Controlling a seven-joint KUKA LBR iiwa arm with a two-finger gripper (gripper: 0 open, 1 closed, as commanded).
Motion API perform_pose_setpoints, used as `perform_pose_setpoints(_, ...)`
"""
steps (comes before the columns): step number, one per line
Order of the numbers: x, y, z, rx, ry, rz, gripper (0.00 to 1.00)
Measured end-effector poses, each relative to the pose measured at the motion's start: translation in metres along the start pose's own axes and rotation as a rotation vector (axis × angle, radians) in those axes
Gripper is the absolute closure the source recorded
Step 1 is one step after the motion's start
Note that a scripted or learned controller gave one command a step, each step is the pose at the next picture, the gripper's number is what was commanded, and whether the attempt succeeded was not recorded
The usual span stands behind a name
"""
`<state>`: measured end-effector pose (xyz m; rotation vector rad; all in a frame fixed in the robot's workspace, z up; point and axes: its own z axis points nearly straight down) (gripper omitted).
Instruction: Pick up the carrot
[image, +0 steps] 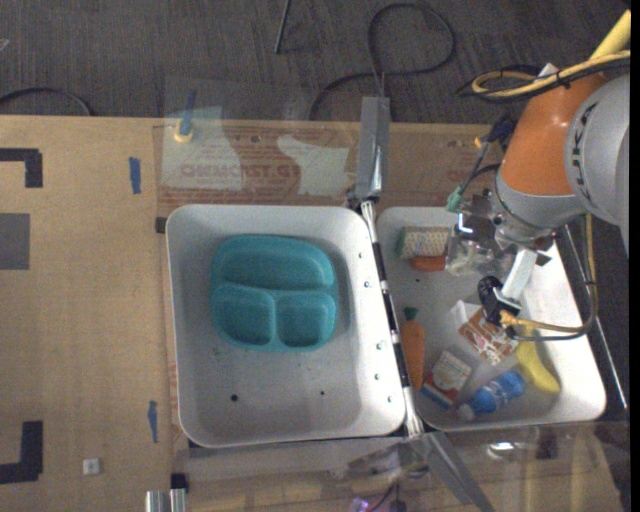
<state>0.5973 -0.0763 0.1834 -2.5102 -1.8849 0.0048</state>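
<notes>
The carrot (412, 350) is orange with a small green top. It lies lengthwise along the left wall of the right bin (580, 345), near that bin's front. My gripper (466, 250) hangs over the back half of the same bin, up and to the right of the carrot and well apart from it. It sits next to a tan sponge-like block (425, 241) and a small red-orange item (428, 264). The grey arm with its orange band (540, 150) reaches in from the upper right.
The right bin also holds a red-and-white packet (487, 335), a small box (448, 375), a blue bottle (497, 393) and a yellow banana (538, 370). A teal divided plate (272, 292) lies in the left bin (190, 330). A yellow cable (545, 328) trails across the right bin.
</notes>
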Motion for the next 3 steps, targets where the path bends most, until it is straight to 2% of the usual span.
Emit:
perform_pose_setpoints(1,0.025,-0.047,0.003,0.003,0.000,0.029,1.00)
perform_pose_setpoints(2,0.049,-0.102,0.002,0.005,-0.001,0.343,1.00)
perform_pose_setpoints(3,0.003,-0.059,0.003,0.001,-0.002,0.277,1.00)
